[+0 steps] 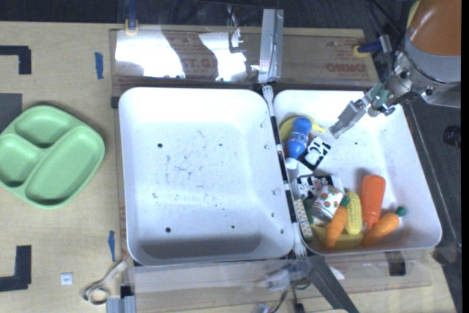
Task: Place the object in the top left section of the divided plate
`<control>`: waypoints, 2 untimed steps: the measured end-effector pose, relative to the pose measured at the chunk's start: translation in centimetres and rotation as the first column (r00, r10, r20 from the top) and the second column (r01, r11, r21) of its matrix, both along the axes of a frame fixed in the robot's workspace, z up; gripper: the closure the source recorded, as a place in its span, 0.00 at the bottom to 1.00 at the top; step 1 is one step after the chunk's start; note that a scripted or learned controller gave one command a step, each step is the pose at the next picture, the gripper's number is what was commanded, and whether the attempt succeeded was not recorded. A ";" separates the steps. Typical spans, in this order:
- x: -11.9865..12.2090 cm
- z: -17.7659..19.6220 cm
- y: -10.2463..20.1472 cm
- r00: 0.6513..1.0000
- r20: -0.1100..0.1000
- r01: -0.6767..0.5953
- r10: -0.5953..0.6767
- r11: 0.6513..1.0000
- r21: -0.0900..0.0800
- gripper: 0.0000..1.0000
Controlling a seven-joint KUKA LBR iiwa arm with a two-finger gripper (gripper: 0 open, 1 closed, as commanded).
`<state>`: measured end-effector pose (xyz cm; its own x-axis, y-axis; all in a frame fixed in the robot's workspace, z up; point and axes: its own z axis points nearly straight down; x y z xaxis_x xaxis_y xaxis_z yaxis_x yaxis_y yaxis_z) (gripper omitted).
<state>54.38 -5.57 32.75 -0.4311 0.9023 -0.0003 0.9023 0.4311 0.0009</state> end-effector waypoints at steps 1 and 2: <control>-6.4 3.5 2.1 0.998 0.000 -0.067 0.067 0.998 0.000 0.00; -6.3 10.8 2.9 0.906 0.004 -0.423 0.423 0.906 -0.003 0.00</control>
